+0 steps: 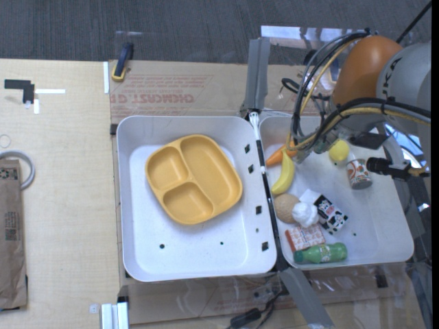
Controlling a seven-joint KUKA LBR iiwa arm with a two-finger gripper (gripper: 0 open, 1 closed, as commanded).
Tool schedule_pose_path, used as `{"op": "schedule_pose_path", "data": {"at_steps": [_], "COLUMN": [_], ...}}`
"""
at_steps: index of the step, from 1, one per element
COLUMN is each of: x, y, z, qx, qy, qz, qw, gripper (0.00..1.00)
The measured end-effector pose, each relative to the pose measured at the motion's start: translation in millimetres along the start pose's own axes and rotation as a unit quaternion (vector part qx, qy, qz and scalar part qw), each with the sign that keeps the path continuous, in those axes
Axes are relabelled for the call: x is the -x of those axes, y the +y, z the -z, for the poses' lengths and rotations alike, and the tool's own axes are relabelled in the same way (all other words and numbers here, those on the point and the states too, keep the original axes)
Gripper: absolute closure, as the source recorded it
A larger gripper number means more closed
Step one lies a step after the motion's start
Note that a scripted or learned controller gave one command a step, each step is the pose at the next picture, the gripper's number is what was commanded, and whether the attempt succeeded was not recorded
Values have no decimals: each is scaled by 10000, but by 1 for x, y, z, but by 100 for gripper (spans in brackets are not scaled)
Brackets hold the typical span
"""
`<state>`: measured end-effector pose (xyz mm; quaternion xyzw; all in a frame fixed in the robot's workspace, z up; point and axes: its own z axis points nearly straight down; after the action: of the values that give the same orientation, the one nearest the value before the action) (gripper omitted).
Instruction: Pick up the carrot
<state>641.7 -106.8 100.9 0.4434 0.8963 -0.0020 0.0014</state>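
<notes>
Where our arm [384,67] comes in at the upper right of the frame, its big orange band and a bunch of cables hang over the right bin [384,232]. We cannot tell how our gripper stands, because the arm and cables cover it, and we see nothing held.

Just below the cables, the carrot [276,157] lies at the upper left of the right bin, close to the wall between the bins. A yellow banana [284,175] lies just beside it, lower down. Near them are a small yellow ball [339,151] and a little can [357,174]. Lower in this bin we see a brown round thing [285,206], a white lump [304,214], a black and white toy [330,212] and a green bottle [321,253].

At the middle of the frame, the left bin [137,252] holds a yellow plate [193,178] with three parts.
</notes>
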Motion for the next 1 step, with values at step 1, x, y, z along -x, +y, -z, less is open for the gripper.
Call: {"op": "schedule_pose_path", "data": {"at_steps": [1], "x": [2], "y": [-2], "z": [-7], "qx": [-18], "qy": [-19], "qz": [989], "qw": [9951], "gripper": [100]}}
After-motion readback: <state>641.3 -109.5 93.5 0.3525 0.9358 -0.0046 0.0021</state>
